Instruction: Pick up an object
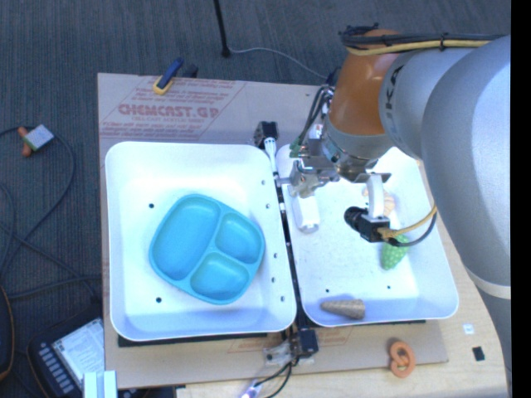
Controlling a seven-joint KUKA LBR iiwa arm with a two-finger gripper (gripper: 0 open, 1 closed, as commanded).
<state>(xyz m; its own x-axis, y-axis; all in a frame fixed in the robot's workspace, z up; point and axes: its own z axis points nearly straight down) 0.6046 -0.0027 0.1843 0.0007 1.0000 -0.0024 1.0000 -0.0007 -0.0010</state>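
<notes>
The gripper (305, 196) is lowered over the right bin (431, 305), beside a white object (308, 216); its jaw state cannot be told. A blue divided plate (207, 247) is seen in the left bin (133, 305)

Divided plate (207, 248) blue; bins (133, 222) white; cone (343, 308) tan; small object (394, 255) green; arm (431, 106) grey, orange-banded; surface board (124, 114) brown, red lettering printed.

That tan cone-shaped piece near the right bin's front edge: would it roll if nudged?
The cone lies on its side, so a nudge would probably roll it in an arc. It looks small and likely light. Its taper could let fingers slip toward the tip.
</notes>
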